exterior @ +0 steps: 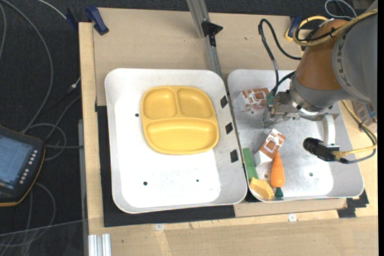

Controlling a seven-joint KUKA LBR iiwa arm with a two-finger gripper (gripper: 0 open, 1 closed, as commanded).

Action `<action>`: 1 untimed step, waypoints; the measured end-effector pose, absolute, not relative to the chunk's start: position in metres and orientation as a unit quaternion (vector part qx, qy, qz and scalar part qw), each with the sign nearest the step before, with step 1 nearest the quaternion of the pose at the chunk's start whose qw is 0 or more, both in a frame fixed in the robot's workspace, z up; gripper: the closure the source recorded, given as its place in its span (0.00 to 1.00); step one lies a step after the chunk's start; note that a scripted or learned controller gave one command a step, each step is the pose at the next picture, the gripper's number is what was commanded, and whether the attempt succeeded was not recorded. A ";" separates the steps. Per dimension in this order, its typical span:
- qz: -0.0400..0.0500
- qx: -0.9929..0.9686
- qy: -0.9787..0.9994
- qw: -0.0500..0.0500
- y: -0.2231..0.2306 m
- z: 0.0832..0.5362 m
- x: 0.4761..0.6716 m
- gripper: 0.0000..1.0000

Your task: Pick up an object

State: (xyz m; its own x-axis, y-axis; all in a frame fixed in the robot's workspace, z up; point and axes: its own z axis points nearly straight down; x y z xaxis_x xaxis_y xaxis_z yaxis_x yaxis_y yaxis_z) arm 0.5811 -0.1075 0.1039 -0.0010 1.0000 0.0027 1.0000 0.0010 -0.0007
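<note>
Pincer (277, 110), state indeterminable, poised over right white bin (342, 189) beside small orange-white carton (273, 142). Carton probably light, crushable; grasp across flat sides. Orange plastic carrot (276, 169) nearby.

Two bins are being carried side by side on the table (180, 27). A divided plate (179, 119) is lying in the left bin (120, 147). In the right bin (336, 180), a carton (254, 99) is sitting toward the back, a second carton (272, 143) nearer the middle, and a carrot (276, 169) toward the front.
</note>
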 end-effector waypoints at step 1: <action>-0.002 -0.707 -0.707 -0.003 -0.115 0.164 0.587 1.00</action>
State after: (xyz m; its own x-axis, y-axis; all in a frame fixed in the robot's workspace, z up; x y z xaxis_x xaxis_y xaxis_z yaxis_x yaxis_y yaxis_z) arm 0.5869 -0.1151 0.1641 -0.0009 1.0000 -0.0016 1.0000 0.0010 0.0075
